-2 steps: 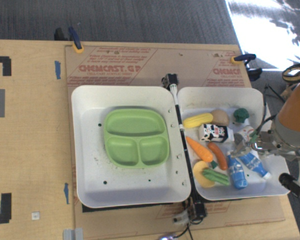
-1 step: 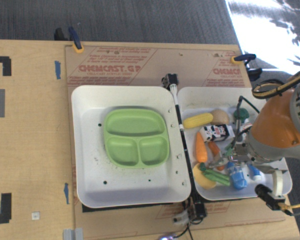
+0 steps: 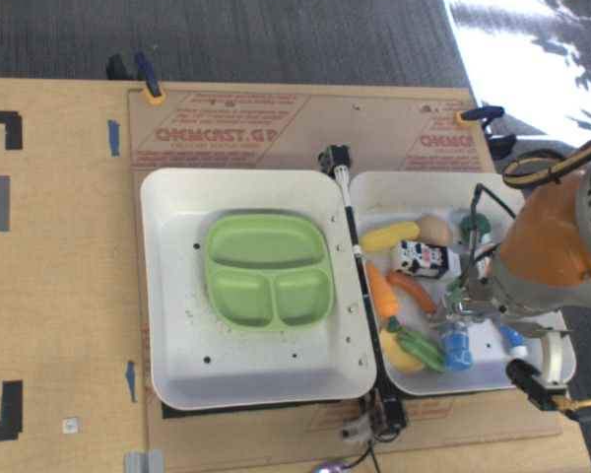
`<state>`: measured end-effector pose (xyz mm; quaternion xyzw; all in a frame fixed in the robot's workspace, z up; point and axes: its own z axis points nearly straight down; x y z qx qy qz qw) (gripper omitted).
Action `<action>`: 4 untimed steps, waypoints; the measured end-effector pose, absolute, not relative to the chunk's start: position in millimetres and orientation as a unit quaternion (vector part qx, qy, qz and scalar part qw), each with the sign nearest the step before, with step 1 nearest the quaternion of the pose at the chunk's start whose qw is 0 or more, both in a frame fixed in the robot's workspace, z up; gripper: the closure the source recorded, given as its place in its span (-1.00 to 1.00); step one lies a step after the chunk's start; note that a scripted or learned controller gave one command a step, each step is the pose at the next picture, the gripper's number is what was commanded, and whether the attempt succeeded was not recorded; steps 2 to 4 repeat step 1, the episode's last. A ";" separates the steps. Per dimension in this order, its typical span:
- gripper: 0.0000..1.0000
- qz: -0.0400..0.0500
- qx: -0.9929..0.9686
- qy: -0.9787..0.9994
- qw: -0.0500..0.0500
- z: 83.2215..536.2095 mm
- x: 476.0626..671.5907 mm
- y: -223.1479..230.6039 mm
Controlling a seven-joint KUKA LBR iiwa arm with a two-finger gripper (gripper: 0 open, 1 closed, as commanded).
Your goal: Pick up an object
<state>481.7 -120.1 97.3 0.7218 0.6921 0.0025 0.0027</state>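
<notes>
Down at the bench's near edge sat two shallow white bins, side by side. One green plate [image 3: 269,283], smooth plastic with three compartments, lay alone in the left bin [image 3: 167,264]. Over the right bin [image 3: 374,190], the gripper [image 3: 462,304] hung among the toys — whether open or closed, I could not tell. Just beside it lay one blue bottle [image 3: 456,347], then one yellow banana [image 3: 389,236], one orange carrot [image 3: 380,290], one red sausage [image 3: 414,292], one green pepper [image 3: 419,349] and one black-and-white cow carton [image 3: 420,257].
</notes>
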 end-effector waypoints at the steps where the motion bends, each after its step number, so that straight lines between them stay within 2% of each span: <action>1: 1.00 0.001 0.734 0.680 0.000 210.9 510.6 -36.4; 4: 1.00 0.001 0.734 0.680 0.000 210.9 510.6 -36.4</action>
